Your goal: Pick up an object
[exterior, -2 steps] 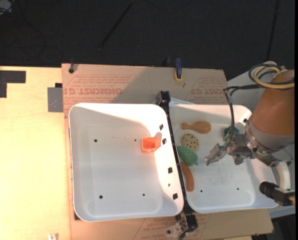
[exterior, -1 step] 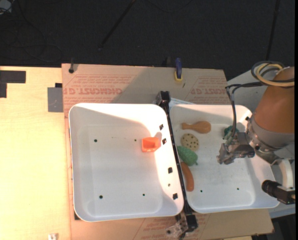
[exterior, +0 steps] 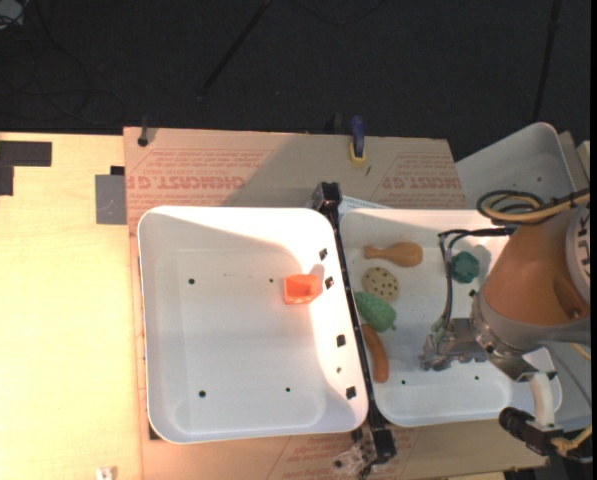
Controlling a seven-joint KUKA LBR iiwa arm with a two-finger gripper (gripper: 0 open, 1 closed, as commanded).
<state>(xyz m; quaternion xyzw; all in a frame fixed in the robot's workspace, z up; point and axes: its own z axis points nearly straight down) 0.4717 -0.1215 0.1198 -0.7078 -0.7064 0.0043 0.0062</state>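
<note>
Gripper [exterior: 440, 353] low in right bin [exterior: 418, 413], over bare floor; finger state cannot be told. Nearest object: carrot [exterior: 377, 354], just left of gripper, long axis along divider. Orange block [exterior: 300, 288] in left bin [exterior: 178, 368], well apart.

Two white bins [exterior: 178, 268] on brown cardboard [exterior: 228, 173] printed with red lettering. Left bin: orange block [exterior: 300, 288]. Right bin: tan drumstick shape [exterior: 395, 254], beige disc with dark spots [exterior: 381, 283], green lump [exterior: 375, 313], orange-brown stick [exterior: 376, 354], teal piece [exterior: 466, 266]. Arm [exterior: 528, 283]: orange band.
</note>
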